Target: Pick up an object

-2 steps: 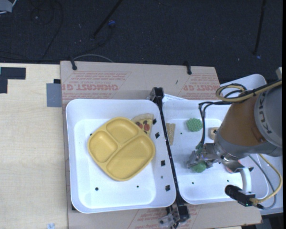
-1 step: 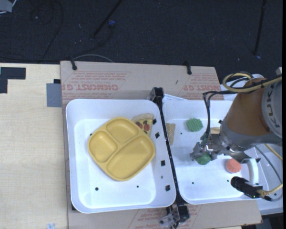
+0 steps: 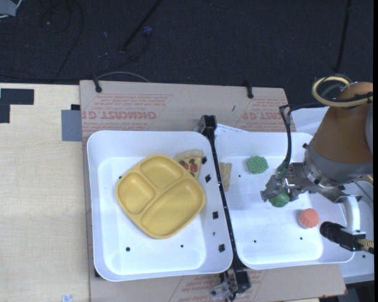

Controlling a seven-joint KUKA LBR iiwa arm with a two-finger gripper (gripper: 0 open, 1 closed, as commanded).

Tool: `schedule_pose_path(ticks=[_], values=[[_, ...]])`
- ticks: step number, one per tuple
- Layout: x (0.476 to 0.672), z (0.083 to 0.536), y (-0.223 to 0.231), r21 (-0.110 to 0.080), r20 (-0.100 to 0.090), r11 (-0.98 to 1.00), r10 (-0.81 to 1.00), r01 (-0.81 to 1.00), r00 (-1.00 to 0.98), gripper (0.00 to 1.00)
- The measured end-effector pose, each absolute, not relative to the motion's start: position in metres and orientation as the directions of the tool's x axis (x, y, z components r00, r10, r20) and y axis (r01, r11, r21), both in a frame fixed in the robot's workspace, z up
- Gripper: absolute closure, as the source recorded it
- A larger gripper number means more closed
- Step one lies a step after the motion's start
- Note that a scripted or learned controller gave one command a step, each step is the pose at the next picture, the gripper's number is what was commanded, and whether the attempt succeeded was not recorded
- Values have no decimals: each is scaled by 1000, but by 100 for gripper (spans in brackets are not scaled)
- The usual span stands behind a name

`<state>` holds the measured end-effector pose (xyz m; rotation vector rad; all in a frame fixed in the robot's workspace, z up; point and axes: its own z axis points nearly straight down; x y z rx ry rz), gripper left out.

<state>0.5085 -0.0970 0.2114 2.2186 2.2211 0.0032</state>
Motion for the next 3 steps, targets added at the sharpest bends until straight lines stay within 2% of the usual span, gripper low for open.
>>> schedule_pose_path(ticks=[1, 3], values=[[511, 254, -101, 0, 0, 0, 1000, 1000, 0, 100], [539, 229, 15, -4, 2, 6, 1000, 1000, -6, 100]])
